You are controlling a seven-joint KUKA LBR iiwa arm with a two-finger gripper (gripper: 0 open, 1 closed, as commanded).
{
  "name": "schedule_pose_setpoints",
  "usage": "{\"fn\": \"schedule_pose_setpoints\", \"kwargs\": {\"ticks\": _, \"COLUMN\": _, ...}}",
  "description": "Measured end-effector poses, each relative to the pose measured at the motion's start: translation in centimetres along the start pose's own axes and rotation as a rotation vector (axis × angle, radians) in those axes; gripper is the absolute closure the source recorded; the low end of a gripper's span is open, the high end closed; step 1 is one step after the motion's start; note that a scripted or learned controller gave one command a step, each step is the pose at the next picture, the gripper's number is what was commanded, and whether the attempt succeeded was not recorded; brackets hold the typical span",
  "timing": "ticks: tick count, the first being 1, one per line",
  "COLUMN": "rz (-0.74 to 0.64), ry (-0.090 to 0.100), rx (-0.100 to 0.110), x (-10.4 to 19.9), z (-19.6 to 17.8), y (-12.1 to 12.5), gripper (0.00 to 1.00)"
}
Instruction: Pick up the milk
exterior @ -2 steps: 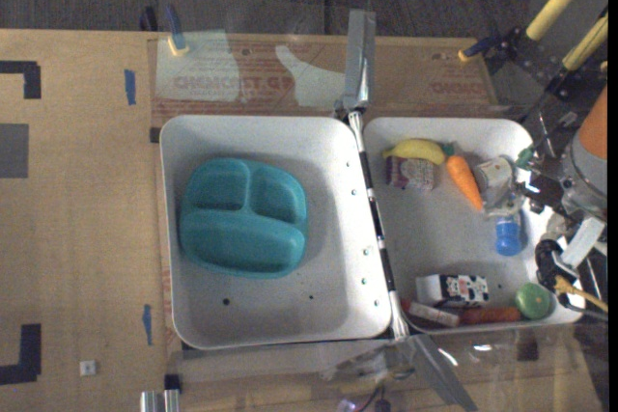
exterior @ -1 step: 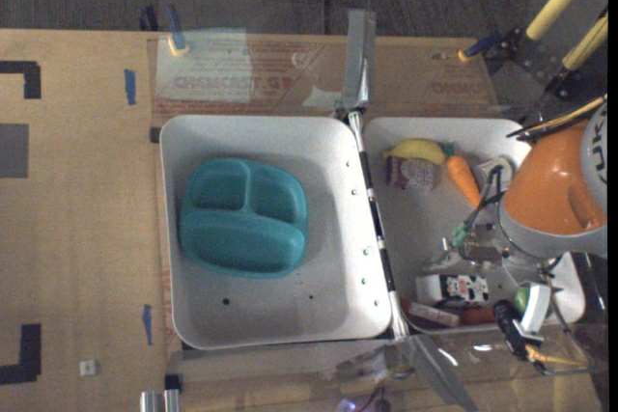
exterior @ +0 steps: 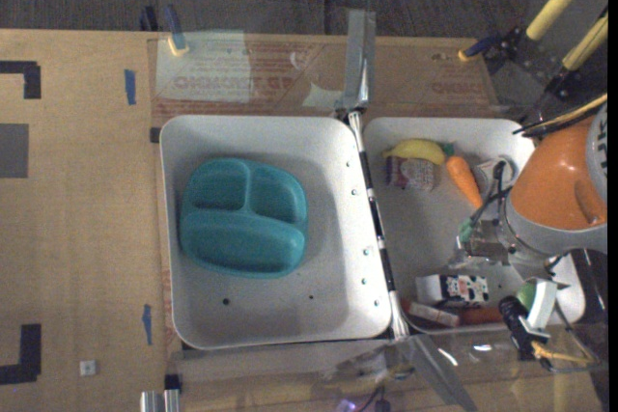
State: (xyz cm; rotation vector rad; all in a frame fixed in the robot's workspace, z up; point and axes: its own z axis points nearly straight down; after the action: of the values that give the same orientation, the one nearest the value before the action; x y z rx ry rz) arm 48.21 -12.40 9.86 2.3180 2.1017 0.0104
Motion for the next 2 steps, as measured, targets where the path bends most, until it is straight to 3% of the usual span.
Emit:
{"fn": "schedule_pose_setpoints", "kwargs": {"ticks": 1, "rz": -0.151, "ry": 0.004, "rx": 0.012, "x": -1.3, "z": -8.06, "y": 0.92, "gripper": 1.0}}
{"fn": "schedule_pose_setpoints", "kwargs": {"ticks": 2, "rz": -0.151, "ry": 0.004, "rx": 0.012, "x": -1.29, "z": -8.05, "y": 0.92, "gripper": 0.0}}
